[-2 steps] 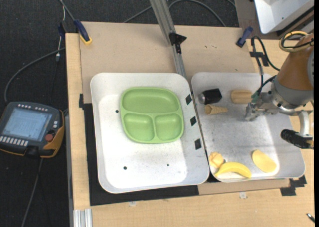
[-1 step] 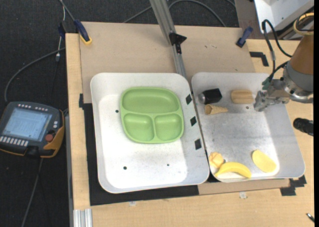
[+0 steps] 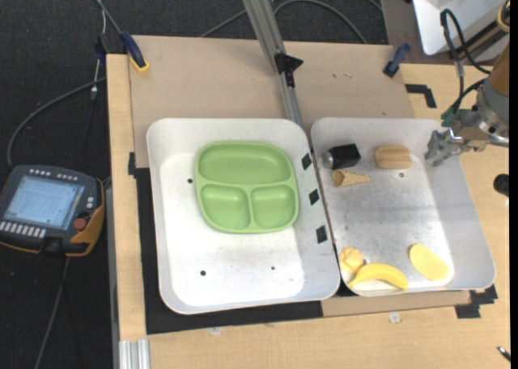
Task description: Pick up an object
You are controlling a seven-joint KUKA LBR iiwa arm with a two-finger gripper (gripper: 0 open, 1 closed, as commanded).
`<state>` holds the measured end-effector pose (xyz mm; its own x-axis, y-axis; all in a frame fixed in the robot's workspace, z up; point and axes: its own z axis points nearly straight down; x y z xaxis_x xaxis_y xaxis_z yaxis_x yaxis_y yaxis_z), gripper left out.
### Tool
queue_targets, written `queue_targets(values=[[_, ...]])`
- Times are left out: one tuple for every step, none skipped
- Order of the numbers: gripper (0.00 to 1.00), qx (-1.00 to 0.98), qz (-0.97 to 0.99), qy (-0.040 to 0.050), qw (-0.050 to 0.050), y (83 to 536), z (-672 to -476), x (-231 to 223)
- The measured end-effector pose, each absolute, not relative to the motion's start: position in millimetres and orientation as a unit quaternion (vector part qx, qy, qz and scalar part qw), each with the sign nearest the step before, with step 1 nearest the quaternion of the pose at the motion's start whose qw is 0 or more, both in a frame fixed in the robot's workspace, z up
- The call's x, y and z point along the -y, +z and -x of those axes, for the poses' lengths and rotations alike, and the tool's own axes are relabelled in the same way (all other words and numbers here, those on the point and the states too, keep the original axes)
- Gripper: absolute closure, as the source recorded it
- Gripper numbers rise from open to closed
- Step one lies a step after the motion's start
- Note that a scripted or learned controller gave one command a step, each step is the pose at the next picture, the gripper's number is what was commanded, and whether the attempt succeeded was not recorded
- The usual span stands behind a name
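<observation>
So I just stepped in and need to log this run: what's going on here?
A robot arm reaches in from the right, its gripper hovering over the upper right edge of the right bin, with nothing visibly held. In that bin lie a black object, a tan block, a small cone-shaped piece, a banana and a yellow oval piece. The left bin holds a green divided plate. Nothing is picked yet.
</observation>
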<state>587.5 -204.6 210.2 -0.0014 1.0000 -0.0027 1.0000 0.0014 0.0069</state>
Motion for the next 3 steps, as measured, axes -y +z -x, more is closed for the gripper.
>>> queue_targets(values=[[1.00,-0.708,-0.707,0.0022,0.005,275.6,-589.4,208.0],[1.00,-0.709,-0.705,0.0008,-0.001,274.2,-581.6,151.5],[1.00,-0.710,-0.705,0.0009,-0.001,278.2,-584.0,99.1]])
